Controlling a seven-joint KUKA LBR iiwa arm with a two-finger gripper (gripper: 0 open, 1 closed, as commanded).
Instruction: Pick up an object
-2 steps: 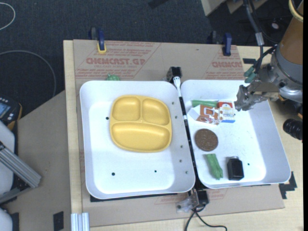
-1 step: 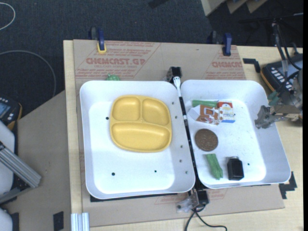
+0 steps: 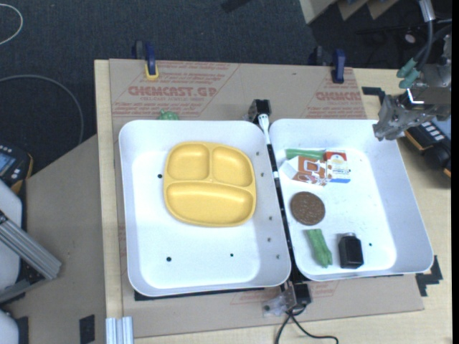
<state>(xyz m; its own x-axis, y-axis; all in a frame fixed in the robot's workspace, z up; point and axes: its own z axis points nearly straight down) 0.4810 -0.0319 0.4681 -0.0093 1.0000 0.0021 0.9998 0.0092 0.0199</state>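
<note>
Nothing is lifted yet: the grey metal gripper [image 3: 391,124], jaws' state impossible to tell, hovers at the right white bin's [image 3: 401,213] far corner, the round brown disc [image 3: 308,208] and small black block [image 3: 350,251] lying well apart from it

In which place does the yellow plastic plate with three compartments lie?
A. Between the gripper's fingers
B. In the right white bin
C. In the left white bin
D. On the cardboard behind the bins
C: the yellow plastic plate with three compartments lies flat inside the left white bin, apart from the small items in the right white bin.

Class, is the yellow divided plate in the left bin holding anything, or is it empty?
Empty: all three compartments of the yellow divided plastic plate show bare yellow surface.
</note>
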